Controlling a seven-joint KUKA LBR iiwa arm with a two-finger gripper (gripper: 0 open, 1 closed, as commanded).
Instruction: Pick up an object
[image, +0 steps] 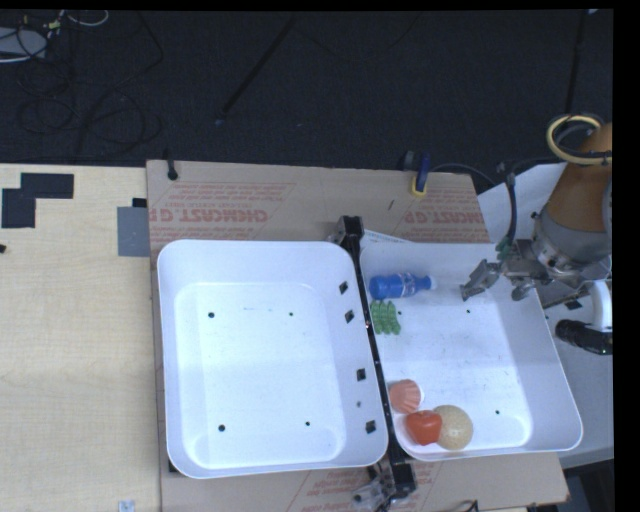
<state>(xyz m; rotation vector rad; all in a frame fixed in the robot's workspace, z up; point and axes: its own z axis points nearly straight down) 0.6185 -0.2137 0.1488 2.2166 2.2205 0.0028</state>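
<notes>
The right bin (520, 370) holds several small objects. A blue bottle (399, 286) lies on its side near the far left corner, with a green knobbly piece (385, 318) just in front of it. At the near left corner sit a pink ball (404, 395), a red object (424, 427) and a pale yellow ball (454, 427), packed close together. My gripper (498, 284) hangs over the bin's far right part, well to the right of the bottle. Its fingers stand open with nothing between them.
The left bin (260, 360) lies beside the right one, a black divider (362, 330) with clips running between them. Both rest on a cardboard sheet (260, 205). A white and black fixture (590, 325) stands off the right bin's right rim.
</notes>
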